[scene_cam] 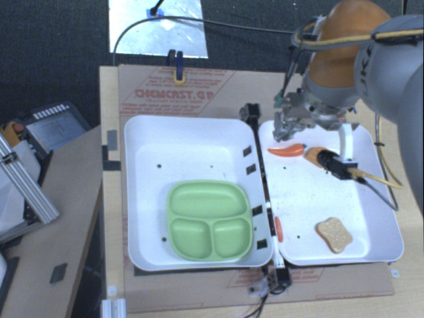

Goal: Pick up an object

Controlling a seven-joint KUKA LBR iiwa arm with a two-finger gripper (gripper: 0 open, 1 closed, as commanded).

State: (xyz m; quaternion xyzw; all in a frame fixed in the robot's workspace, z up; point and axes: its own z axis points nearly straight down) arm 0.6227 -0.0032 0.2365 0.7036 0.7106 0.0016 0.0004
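Camera view has my hand (pixel 283 132) low in the right bin (pixel 377 197), just above the orange carrot (pixel 287 151); whether it's open, I cannot tell.

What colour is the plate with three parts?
The divided plate is light green, seen in the camera view, in the left bin.

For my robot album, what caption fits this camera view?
Gripper hovers near an orange carrot in the right bin; green tray waits left.
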